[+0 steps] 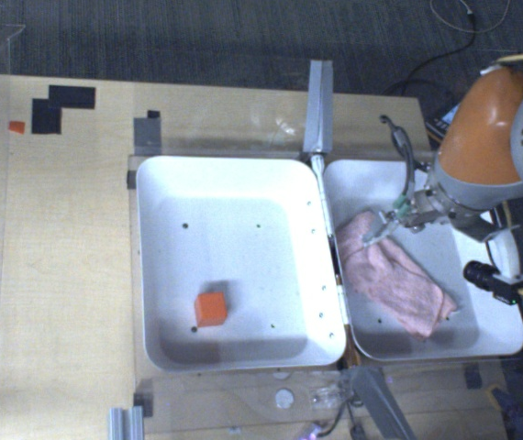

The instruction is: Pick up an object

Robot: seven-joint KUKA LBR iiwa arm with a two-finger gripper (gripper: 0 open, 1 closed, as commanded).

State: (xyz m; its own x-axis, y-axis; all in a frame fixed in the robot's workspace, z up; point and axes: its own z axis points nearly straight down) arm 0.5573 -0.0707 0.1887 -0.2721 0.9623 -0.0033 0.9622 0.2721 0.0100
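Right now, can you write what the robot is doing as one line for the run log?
arm: over right bin | gripper: at pink cloth, grasp unclear | orange block: left bin, untouched

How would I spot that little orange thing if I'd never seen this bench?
Find the two white bins side by side and take the left bin. Near its front left corner sits a small orange block, alone on the white floor; the pink cloth lies in the other bin.
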